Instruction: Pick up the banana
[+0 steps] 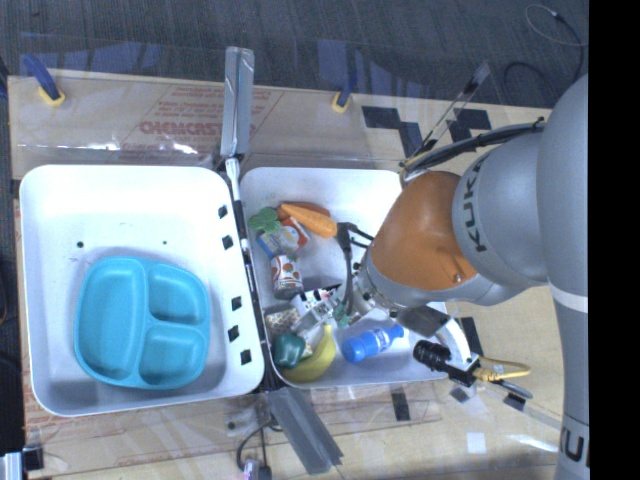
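The left bin [50,208] carries one light-blue divided tray [143,320] with three compartments, lying toward the bin's near left corner; the rest of that bin's floor, along its far edge and right wall, is open white surface. A grey clamp bar [236,103] stands at the far end of the seam between the two bins. The right bin [330,180] is crowded along its left wall and near edge: one orange carrot-like piece [308,218] lies near the far left corner, a green and red item [272,225] sits just beside it, and one small can [286,274] lies below them. The banana [314,360] lies at the near edge of the right bin, curved, touching a dark green rounded object [289,349] on its left, with one blue bottle [371,343] just beside it on the right. The gripper [327,308] hangs just above the banana among this clutter; whether it is spread or pressed together cannot be told. The grey arm with its orange band [430,243] covers the right half of that bin, leaving open floor only near the far edge.
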Available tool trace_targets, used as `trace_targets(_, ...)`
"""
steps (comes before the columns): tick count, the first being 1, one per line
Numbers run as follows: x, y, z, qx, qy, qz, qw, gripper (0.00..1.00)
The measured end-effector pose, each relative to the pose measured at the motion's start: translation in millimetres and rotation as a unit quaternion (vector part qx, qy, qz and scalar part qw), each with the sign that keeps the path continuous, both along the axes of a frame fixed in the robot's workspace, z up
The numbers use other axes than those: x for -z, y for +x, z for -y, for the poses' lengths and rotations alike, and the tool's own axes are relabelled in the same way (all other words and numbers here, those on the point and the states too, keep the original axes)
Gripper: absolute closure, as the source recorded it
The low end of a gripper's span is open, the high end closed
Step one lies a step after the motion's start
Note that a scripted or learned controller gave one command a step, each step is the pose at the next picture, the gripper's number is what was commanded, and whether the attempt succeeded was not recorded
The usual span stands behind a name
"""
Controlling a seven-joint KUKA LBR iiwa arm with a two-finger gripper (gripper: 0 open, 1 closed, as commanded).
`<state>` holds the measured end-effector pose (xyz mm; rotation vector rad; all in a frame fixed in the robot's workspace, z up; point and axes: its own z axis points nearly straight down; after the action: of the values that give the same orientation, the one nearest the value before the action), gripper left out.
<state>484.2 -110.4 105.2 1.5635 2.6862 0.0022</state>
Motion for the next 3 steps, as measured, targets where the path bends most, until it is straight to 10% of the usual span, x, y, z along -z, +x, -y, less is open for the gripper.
trace_targets(1, 0, 2, 3, -0.195, -0.0066, -0.001, 0.9808, 0.0)
trace_targets(3, -2, 7, -10, -0.372, -0.0143, 0.002, 0.9282, 0.0)
